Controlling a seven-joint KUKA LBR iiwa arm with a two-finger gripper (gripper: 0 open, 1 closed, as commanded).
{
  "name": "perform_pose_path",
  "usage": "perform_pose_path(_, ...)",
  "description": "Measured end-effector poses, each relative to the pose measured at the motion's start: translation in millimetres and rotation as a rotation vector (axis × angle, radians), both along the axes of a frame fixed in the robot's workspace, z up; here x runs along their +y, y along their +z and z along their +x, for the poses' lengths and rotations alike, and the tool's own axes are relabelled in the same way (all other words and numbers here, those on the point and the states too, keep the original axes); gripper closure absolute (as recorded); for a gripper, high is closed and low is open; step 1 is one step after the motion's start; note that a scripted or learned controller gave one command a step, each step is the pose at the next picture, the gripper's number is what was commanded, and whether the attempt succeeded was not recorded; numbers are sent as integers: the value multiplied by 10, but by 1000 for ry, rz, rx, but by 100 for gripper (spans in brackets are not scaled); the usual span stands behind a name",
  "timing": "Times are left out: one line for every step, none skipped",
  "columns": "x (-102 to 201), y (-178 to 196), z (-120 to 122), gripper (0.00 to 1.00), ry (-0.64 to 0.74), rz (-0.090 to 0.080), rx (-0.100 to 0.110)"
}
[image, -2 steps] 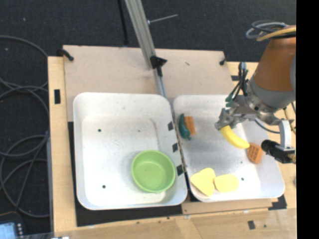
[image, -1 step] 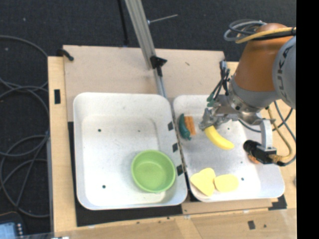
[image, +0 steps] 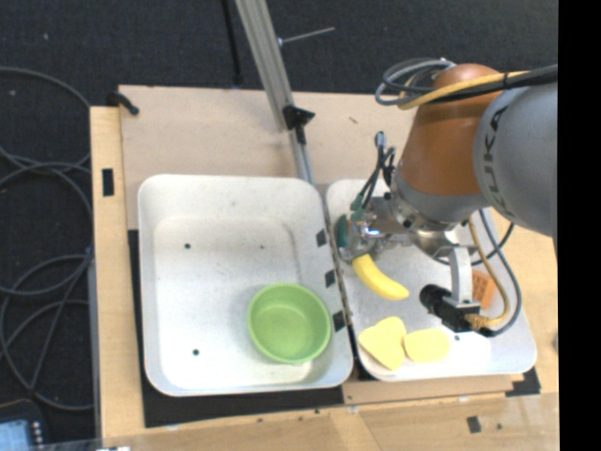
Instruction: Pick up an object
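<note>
A yellow banana [image: 379, 278] lies in the right bin [image: 512, 346], close to its left wall. My gripper [image: 355, 236] hangs just above the banana's upper end, near the divide between the bins; the wrist and arm hide much of it. Two pale yellow flat pieces [image: 383, 342] [image: 426, 346] rest side by side at the right bin's front. A small orange thing [image: 483, 287] peeks out behind the cables on the right. A green bowl [image: 288, 321] sits upright in the front right corner of the left bin [image: 188, 214].
The grey and orange arm covers the back half of the right bin. A slanted metal pole [image: 272, 73] rises behind the bins. Loose cables lie on the dark floor to the left of the bench.
</note>
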State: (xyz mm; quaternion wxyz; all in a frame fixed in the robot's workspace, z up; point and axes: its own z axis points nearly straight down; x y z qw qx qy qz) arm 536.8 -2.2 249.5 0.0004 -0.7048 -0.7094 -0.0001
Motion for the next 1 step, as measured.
perform_pose_path(566,-97,-36,100,1,0,0)
